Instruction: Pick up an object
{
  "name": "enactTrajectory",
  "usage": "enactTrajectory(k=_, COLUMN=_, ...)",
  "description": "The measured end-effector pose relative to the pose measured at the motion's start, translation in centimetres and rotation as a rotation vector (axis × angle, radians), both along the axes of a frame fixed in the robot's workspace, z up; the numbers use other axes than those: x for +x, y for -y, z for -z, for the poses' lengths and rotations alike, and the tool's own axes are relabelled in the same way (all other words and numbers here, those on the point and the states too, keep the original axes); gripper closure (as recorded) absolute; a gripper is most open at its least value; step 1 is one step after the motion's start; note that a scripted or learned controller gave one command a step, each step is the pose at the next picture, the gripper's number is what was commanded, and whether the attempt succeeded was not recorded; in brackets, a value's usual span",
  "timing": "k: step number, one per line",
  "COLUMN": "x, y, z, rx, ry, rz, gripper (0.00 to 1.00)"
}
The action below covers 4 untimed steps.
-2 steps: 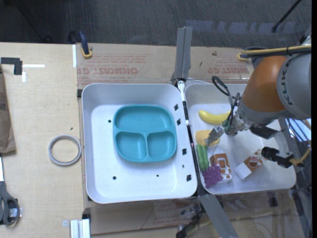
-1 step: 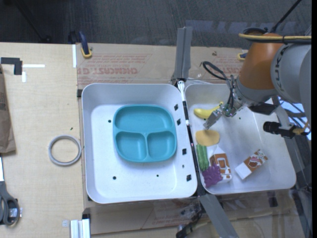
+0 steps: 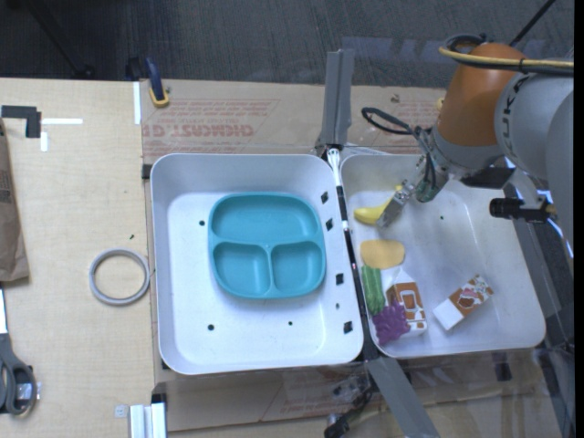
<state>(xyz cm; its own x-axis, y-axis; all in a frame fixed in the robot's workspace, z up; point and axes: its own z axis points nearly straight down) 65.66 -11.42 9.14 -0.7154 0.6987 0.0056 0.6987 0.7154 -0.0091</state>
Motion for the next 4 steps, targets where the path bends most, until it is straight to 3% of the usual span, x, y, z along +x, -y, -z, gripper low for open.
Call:
enactTrajectory(k=1, x=0.1, y=0.1, z=-1.0, rx=-0.001, ry=0.006, rz=0.001, gripper=1.0)
enactTrajectory(k=2, x=0.1, y=0.1, z=-1.0, rx=-0.001, ry=0.006, rz=0.002, gripper=0.0)
enactTrajectory(k=3, x=0.1, y=0.1, z=-1.0, rx=-0.001, ry=0.006, rz=0.002, gripper=0.0)
enactTrajectory(k=4, x=-4.0, y=5.3, z=-0.2, rx=0.001, ry=0.013, rz=-0.059, gripper=0.0)
